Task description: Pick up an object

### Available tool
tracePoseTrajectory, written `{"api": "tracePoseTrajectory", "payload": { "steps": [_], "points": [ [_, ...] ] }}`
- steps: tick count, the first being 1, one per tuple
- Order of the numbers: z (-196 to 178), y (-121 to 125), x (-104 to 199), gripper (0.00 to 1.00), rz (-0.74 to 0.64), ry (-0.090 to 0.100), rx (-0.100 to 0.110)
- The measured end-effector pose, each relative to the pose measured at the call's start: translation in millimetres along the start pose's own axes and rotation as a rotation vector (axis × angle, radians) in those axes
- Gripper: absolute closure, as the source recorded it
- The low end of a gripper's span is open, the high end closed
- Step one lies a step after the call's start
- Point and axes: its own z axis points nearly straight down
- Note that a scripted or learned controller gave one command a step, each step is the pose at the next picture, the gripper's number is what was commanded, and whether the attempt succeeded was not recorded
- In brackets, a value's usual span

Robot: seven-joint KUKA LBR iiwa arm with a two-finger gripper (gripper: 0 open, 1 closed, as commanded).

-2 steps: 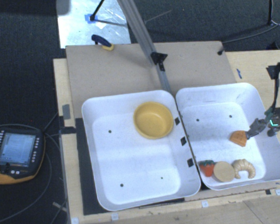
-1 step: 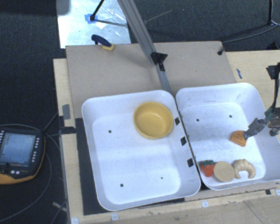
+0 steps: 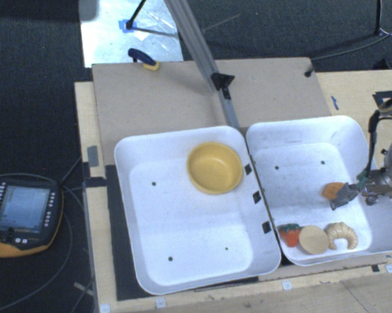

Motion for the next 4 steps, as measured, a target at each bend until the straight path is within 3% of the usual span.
{"api": "tracePoseTrajectory", "payload": {
  "steps": [1, 2, 3, 4],
  "points": [
    [57, 0, -9, 0.00, 0.000, 0.000, 0.000],
    [82, 0, -9, 0.00, 0.000, -0.001, -0.002],
    [71, 1, -9, 1.00, 0.000, -0.001, -0.005],
    [13, 4, -1, 1.00, -0.002, -0.002, -0.009]
  ]
}}
